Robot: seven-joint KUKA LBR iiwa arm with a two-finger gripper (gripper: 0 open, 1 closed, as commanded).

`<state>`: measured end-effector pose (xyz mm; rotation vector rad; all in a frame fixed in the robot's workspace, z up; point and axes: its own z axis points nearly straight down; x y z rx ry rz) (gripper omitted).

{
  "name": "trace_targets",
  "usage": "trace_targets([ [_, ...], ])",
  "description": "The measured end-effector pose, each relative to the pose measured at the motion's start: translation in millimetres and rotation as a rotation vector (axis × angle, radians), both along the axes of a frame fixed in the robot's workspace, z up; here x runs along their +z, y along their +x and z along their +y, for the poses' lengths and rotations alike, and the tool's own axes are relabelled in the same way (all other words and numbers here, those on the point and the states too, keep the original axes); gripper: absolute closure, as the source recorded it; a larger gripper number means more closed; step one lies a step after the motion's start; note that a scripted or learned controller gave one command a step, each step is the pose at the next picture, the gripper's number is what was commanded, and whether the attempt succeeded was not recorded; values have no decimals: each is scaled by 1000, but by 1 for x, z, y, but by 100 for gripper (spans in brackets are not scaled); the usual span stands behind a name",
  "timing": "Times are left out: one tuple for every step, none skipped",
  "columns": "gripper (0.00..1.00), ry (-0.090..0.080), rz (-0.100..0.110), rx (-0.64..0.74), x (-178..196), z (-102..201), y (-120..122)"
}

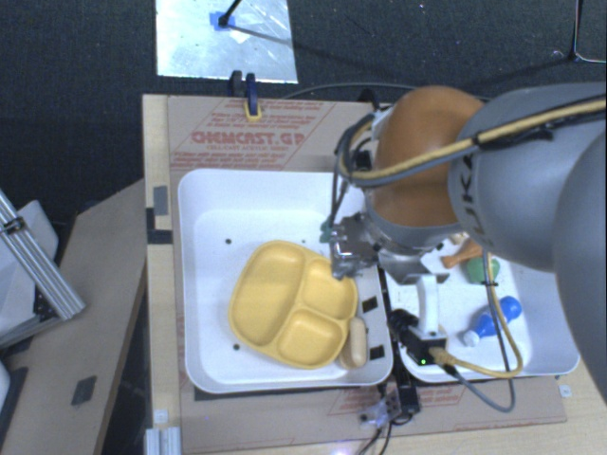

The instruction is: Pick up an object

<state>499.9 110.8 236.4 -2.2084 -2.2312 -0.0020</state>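
Note:
A yellow sectioned plate (289, 303) lies in the left bin (213, 221). A small tan oblong piece (356, 342) rests against the plate's lower right rim. My gripper (341, 257) hangs over the plate's upper right edge, close to the divide between the bins; the bulky wrist hides its fingers. In the right bin (545, 349) lie a blue object (493, 318), a green object (481, 268) and an orange piece (464, 249), partly hidden by the arm.
The arm's grey body and orange band cover most of the right bin. A blue and yellow clamp (251, 95) sits at the bench's far edge. A shiny metal sheet (226, 27) lies beyond the bench.

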Motion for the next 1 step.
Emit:
trace_targets([
  [0,-2,-1,-7,0,-3,1],
])
